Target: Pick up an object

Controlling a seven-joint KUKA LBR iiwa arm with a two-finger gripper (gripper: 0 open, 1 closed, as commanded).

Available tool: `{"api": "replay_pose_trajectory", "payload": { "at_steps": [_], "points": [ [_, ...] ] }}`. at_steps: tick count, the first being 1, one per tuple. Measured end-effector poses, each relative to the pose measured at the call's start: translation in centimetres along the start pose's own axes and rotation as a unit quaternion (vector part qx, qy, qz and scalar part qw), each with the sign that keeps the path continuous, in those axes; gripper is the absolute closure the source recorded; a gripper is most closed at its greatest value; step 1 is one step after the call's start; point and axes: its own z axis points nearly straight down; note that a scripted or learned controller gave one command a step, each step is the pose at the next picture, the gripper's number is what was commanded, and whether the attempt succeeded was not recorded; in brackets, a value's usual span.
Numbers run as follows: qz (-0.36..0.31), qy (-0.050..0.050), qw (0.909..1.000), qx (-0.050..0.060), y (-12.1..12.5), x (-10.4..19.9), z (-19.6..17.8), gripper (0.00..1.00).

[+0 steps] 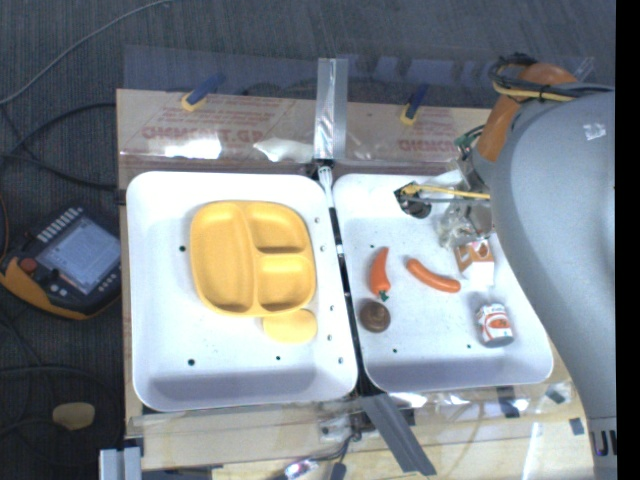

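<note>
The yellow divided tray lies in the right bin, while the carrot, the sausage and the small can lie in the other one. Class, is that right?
Not quite. The camera view shows the yellow divided tray in the left bin; the carrot, sausage and small can lie in the right bin.

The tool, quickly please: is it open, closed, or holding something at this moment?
Tool: cannot be told; it sits low over the right bin, near the bin's far end.
</note>
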Motion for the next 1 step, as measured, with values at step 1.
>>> {"api": "replay_pose_trajectory", "payload": {
  "at_steps": [1],
  "points": [
    [0.000,-0.005,1.0000,0.000,-6.91,2.11,-0.12,1.00]
  ]
}}
